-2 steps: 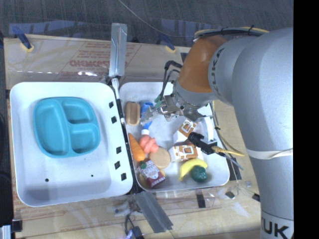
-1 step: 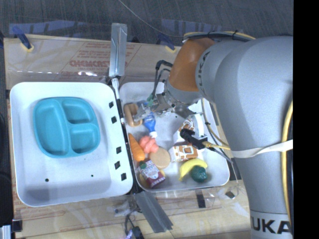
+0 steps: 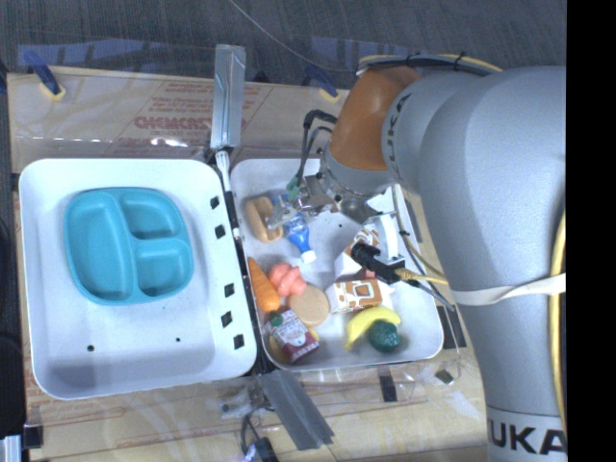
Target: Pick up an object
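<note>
A grey KUKA arm (image 3: 481,191) with an orange band (image 3: 371,123) reaches from the right over the right-hand white bin (image 3: 423,340), its tool (image 3: 306,200) lowered among toy food near the bin's upper left — whether the tool is spread or pressed together cannot be told from this angle. Just beside the tool lie a tan bread roll (image 3: 260,218) and a small blue-capped tube (image 3: 300,239). Lower in the same bin sit an orange carrot (image 3: 264,290), a pink piece (image 3: 287,279), a round biscuit (image 3: 310,306), a printed carton (image 3: 358,295), a yellow banana (image 3: 364,323), a dark green vegetable (image 3: 385,337) and a red-labelled packet (image 3: 292,335). The left-hand bin (image 3: 58,354) on the table holds a turquoise divided plate (image 3: 96,258).
</note>
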`<state>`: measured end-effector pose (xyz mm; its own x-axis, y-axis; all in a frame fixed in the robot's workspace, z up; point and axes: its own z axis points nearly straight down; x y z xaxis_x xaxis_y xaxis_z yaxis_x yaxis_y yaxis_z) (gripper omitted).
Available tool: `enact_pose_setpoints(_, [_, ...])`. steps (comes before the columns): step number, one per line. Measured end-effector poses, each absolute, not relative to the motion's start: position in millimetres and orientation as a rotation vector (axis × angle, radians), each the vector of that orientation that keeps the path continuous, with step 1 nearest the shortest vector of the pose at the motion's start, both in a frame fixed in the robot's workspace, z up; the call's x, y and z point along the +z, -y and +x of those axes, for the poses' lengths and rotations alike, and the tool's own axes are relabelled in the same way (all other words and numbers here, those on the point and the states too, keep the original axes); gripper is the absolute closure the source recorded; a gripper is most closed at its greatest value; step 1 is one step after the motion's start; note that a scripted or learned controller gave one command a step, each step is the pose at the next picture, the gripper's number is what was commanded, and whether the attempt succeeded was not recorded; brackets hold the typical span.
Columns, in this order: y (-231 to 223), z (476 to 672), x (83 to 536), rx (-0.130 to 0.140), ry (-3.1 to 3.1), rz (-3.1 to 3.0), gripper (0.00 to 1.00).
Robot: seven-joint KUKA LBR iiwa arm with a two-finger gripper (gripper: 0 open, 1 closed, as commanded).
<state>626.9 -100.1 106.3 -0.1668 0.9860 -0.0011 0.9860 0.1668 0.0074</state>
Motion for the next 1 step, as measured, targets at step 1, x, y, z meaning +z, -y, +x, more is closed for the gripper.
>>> enact_pose_setpoints(1, [34.8, 600.5, 196.5, 0.009, -2.466, 1.939, 1.0])
